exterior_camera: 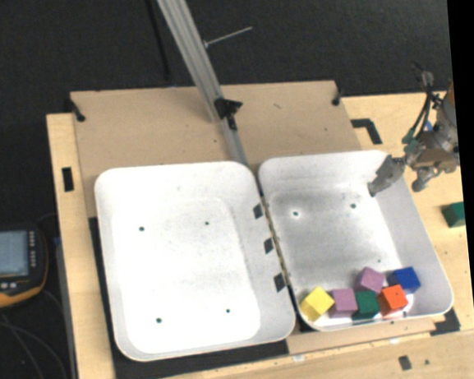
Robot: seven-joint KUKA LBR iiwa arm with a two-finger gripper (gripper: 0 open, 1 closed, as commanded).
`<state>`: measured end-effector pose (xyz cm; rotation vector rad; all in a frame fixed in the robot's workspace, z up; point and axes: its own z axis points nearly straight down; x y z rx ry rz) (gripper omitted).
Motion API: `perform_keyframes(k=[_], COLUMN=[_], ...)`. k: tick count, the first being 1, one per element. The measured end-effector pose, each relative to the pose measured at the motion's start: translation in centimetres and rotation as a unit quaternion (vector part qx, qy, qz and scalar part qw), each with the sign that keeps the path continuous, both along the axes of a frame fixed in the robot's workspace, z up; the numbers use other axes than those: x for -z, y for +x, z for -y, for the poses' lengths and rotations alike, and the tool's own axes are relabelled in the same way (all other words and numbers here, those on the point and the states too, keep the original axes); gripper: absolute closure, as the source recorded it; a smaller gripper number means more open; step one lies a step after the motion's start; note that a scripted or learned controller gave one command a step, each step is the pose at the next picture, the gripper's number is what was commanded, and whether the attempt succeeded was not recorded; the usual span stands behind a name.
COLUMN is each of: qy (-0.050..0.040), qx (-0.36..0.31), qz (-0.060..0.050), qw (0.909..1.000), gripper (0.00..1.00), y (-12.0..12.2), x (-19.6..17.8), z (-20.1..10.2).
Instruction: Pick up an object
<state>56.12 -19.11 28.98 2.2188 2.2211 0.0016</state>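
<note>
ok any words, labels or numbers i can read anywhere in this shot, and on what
None can be read.
Device screen at the left edge: lit, with faint marks, too blurred to read.
Blocks in the right bin: plain coloured faces, no print visible.
Left bin: only dark dots, no text.
Bench: black brackets and marks, not letters.

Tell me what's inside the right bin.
The right bin holds six blocks crowded at its near edge: yellow, two purple, green, orange, blue. Anything beneath them is hidden.
</note>
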Motion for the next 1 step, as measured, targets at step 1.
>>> perform_keyframes(k=[1], qy=[0.0005], qx=[-0.002], qz=[-0.003], qw=[1.0], gripper=[0.0], y=[4.82], x=[8.28], z=[-1.75])
